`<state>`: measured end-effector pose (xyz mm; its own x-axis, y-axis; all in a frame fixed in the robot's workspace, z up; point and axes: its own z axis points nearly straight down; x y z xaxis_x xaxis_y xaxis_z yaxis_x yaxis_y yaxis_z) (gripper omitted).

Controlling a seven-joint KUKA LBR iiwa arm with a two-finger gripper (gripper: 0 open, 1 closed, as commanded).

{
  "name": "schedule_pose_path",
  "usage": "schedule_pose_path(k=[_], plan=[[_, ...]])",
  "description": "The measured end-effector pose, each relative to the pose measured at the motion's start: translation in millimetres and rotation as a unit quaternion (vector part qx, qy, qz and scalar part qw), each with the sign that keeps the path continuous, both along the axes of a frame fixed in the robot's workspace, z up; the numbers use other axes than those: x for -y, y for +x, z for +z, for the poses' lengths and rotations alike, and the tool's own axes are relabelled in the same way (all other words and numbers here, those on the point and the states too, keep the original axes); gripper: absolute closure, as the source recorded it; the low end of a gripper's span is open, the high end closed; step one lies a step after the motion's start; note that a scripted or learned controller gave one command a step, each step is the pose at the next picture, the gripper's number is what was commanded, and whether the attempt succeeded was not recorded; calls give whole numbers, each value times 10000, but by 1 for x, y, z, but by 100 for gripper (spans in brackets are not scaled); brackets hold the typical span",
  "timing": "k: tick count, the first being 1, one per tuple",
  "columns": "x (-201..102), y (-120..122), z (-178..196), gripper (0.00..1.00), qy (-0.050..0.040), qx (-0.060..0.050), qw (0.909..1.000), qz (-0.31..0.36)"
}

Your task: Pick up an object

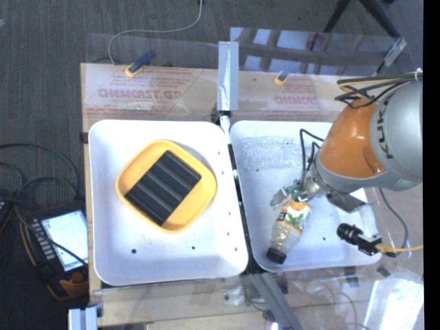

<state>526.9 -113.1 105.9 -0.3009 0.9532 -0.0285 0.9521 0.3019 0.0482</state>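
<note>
Grey carpet around a counter [137, 95] bearing two white bins. Bottle [289, 227] lying in the right bin [261, 184], claw [300, 190] just at its upper end. Claw state impossible to tell; lift not yet done.

Clear plastic bottle [288, 227], glossy white bins [110, 253]

bottle [287, 227] | clear plastic, black cap, orange-green label | lying tilted | directly below gripper [297, 192], touching

Bottle [289, 227] lying beneath arm [357, 150], right bin [261, 184]
</note>
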Motion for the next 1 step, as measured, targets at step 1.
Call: schedule_pose_path(k=[1], plan=[[-33,66,117,100,62,-269,9990,-359]])
